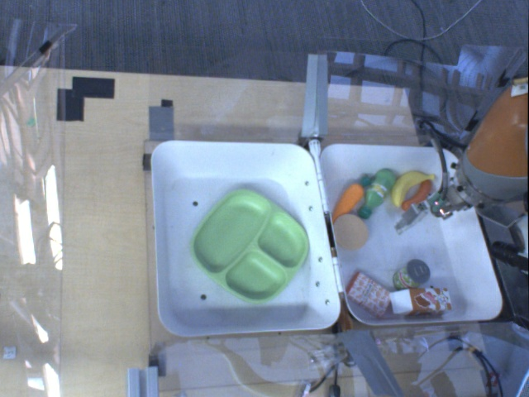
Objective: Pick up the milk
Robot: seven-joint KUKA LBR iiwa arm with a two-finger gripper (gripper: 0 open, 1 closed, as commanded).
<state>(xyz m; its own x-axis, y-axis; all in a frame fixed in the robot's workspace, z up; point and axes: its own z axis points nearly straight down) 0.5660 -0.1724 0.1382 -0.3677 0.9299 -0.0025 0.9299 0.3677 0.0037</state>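
On the bench point(99, 222), 2 white bins. The left bin point(173, 304) carries 1 green tray point(250, 245). In the right bin point(471, 255), bare floor surrounds my released claw point(411, 218); 1 milk point(420, 301) lies at 6 o'clock by the rim.

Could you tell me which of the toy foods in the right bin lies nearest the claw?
The banana, yellow and curved, just left of the claw.
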